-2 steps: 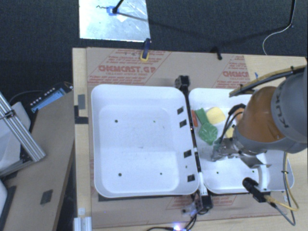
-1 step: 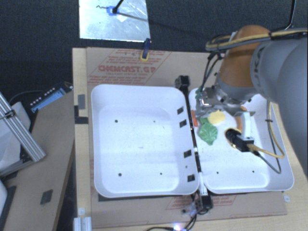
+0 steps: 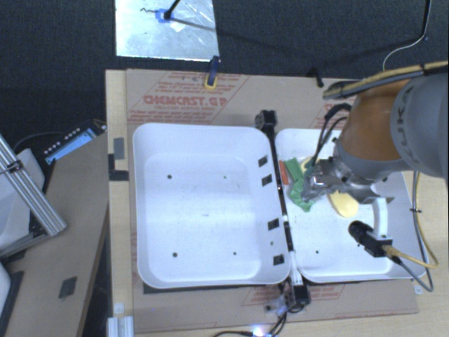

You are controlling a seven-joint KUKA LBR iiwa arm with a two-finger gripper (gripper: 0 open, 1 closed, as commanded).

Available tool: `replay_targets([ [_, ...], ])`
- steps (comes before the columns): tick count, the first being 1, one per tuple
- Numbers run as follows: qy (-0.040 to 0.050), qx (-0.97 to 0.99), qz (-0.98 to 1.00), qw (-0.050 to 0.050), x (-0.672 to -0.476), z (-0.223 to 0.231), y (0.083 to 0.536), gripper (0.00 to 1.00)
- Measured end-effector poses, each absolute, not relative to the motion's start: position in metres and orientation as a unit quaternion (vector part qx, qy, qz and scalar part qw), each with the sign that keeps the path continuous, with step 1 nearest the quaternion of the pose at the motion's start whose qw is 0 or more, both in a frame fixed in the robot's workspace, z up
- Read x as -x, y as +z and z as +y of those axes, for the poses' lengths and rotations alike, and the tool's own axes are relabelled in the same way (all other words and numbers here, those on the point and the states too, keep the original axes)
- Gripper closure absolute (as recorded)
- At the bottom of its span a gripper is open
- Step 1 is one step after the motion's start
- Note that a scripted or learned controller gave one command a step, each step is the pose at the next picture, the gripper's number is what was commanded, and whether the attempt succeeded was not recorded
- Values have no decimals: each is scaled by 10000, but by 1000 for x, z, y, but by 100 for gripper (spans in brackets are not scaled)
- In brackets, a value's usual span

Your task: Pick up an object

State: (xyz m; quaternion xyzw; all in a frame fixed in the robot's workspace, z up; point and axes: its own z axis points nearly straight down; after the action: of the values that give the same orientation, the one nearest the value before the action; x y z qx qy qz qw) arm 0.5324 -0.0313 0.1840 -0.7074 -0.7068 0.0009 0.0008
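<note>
A robotics lab, this; two white bins sit on a cardboard-covered worktop over dark carpet; an aluminium frame rail stands left; cables trail across; the grey and orange arm reaches in.

The arm covers part of the right bin and the objects under its end effector.
</note>
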Motion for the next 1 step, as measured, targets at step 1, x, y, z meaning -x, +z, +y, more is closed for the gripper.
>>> replay_targets([
  [1,-48,6998,-7143,9,-526,125,238,100],
])
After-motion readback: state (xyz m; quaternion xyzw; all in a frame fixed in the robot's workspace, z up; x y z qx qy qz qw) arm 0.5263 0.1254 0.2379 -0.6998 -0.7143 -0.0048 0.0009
